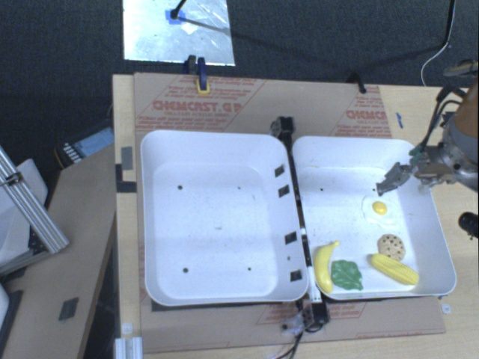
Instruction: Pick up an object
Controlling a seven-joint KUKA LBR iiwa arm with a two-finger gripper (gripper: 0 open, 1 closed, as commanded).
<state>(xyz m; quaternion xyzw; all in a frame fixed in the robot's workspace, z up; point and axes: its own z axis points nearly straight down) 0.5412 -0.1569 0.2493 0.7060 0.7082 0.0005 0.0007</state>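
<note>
Nearest to the camera, along the lower edge of the right bin (426,223), four small objects lie in a loose row. At the lower left corner of this bin there is a yellow banana (324,266), standing almost upright in the frame, and a green leaf-shaped piece (347,275) touches it on its right side. Further right lies a yellow corn cob (394,269), tilted, and just above it a round brown cookie (391,245). A fried egg (378,209), white with a yellow centre, rests alone in the middle right of the same bin, apart from the others.

At the right edge of the frame the gripper (391,179) hangs just above the egg. I cannot tell if its claw is spread or closed; nothing is seen between the fingers.

A left bin (161,163) sits beside the right one, both on a brown cardboard sheet (247,99).
</note>
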